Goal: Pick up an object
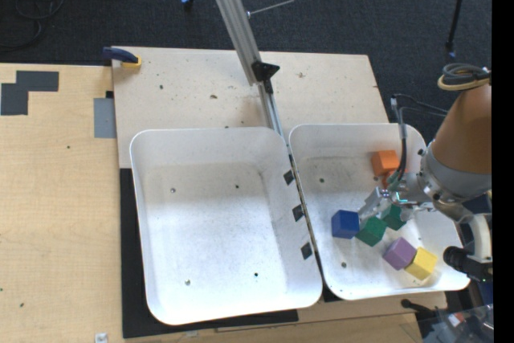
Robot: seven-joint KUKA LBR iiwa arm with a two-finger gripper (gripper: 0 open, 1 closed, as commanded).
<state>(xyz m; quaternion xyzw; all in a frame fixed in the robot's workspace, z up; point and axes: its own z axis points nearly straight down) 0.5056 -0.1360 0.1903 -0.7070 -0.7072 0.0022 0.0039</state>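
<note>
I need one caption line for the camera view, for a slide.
Gripper lowered among coloured blocks in the right bin, close to the green block and blue block.

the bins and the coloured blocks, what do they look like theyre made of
Bins: probably moulded plastic, white and matte, with rounded corners and thin rolled rims.
Blocks, such as the blue one and the yellow one: solid-coloured cubes with a dull finish, maybe foam, painted wood or plastic; the picture leaves it open.

Grey arm from the right, gripper lowered
</note>
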